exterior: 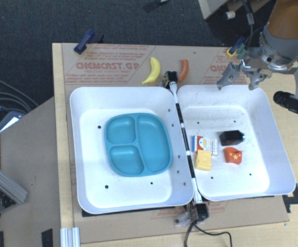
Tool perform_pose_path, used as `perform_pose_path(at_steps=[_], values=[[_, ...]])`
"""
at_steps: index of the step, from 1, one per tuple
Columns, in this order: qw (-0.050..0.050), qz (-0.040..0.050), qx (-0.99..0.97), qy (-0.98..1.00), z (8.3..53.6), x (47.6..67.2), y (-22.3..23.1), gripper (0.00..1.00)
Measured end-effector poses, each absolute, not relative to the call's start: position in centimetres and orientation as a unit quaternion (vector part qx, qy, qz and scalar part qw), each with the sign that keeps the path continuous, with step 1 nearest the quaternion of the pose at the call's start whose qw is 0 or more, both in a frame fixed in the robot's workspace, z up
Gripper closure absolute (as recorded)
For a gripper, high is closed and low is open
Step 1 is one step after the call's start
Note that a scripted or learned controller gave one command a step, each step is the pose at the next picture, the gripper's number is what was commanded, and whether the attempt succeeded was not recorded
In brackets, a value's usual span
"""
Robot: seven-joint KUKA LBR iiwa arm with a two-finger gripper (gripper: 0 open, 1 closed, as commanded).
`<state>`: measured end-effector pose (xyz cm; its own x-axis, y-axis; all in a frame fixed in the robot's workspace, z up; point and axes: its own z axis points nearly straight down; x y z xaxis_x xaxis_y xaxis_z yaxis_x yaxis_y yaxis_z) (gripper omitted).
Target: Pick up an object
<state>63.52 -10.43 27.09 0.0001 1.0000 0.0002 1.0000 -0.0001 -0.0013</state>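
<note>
We look down on a counter (113, 55) carrying two shallow white bins side by side. The left bin (85, 117) holds a teal divided plate (137, 144). The right bin (264, 122) holds four small things near its middle: a black block (231, 137), a red piece (233, 156) just below it, a yellow block (203, 161), and a small red-and-white carton (204, 143) touching the yellow block's upper edge. The hand (240, 78) hangs over the far edge of the right bin, its two fingers spread apart with nothing between them. The black block, the nearest of the four, lies toward us from the hand, well apart from it, and the others lie farther still. Beyond the bins, on the bare counter, we see a yellow banana (152, 71) and an orange piece (183, 69).
</note>
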Motion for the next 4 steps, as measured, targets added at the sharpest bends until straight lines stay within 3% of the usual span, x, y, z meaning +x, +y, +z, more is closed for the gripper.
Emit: perform_pose_path(at_steps=[1, 2, 3, 4], values=[[0.001, 0.0010, -0.707, -0.707, 15.7, 66.6, -13.8, 0.00], [0.001, 0.0006, -0.707, -0.707, 8.4, 66.6, -14.1, 0.00], [0.001, 0.0005, -0.707, -0.707, 8.5, 61.9, -13.9, 0.00], [0.000, -0.0005, -0.707, -0.707, 8.5, 66.7, -12.9, 0.00]])
